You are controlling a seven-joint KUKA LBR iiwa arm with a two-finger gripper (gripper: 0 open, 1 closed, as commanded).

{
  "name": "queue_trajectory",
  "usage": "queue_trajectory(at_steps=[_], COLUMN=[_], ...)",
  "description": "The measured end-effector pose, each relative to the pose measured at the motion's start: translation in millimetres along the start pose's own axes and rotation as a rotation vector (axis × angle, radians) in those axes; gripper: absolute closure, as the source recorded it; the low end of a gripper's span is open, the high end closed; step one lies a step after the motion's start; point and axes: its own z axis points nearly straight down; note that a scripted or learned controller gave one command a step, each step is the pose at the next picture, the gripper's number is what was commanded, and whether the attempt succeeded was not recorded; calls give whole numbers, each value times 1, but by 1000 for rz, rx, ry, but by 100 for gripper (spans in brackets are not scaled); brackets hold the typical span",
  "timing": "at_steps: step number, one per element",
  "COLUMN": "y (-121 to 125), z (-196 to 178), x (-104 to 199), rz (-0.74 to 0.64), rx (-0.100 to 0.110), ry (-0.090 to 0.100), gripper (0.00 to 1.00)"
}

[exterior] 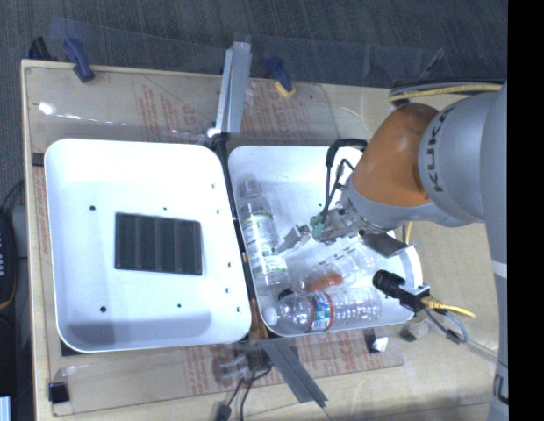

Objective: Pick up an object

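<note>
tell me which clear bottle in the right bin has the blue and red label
The clear bottle lying along the right bin's front edge; the other bottle, by the divider, has a pale label.

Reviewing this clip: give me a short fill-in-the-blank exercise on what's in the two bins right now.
1. The dark ribbed mat lies in the ____ bin.
2. The clear bottles lie in the ____ bin.
3. The gripper is over the ____ bin.
4. The bottle at the right bin's near edge has a blue and ____ label.

Missing words: left; right; right; red
</note>
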Motion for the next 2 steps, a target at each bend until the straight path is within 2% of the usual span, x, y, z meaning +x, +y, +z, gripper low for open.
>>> queue_trajectory(at_steps=[1, 2], y=[-39, -59], z=[38, 34], x=[-14, -38], rz=[-72, -23], rx=[-30, 2], ry=[-48, 6], gripper=[0, 0])
